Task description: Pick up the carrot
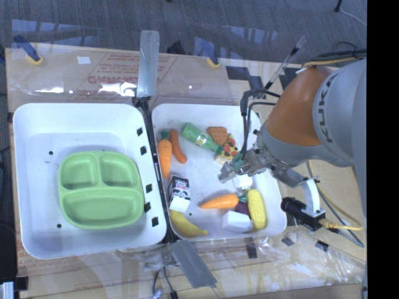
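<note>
Approach step, I'd judge: gripper (229,172) hovers just above-right of the carrot (220,201), which lies beside the corn cob (255,208) in the right bin (206,112), grip state can't tell, so next needs descent w/ alignment along carrot.

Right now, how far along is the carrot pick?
Done: the arm has reached into the right bin, and the gripper is low over the toys. In hand: nothing visibly gripped. One carrot lies beside the corn just below the gripper; another carrot sits by the bin's left wall. Left: descend, close and lift.
</note>
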Controlling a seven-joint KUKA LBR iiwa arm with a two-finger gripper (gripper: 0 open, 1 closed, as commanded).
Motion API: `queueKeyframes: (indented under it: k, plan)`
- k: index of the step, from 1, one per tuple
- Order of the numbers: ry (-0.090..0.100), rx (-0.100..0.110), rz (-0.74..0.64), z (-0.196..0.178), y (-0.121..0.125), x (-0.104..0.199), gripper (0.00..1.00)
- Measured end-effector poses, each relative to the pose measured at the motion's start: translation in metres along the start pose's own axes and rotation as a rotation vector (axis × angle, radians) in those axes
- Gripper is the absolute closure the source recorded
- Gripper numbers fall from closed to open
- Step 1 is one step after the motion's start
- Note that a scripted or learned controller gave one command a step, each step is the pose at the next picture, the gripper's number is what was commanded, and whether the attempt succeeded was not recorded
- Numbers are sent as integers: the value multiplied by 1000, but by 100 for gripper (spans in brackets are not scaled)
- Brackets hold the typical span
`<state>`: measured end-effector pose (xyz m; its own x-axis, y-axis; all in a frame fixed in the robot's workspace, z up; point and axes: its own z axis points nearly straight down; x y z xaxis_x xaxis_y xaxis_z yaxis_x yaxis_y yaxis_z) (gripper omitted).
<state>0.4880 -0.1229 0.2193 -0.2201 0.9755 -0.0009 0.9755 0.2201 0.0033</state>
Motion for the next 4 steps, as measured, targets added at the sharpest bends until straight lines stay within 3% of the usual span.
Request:
queueKeyframes:
  k: [1,2,3,4]
  plan:
    - [2,4,0,2,-1,1,0]
    - [8,15,-79,116,-15,-37,0]
    - [5,8,119,128,-18,-24,0]
    - [5,5,111,118,-16,-24,100]
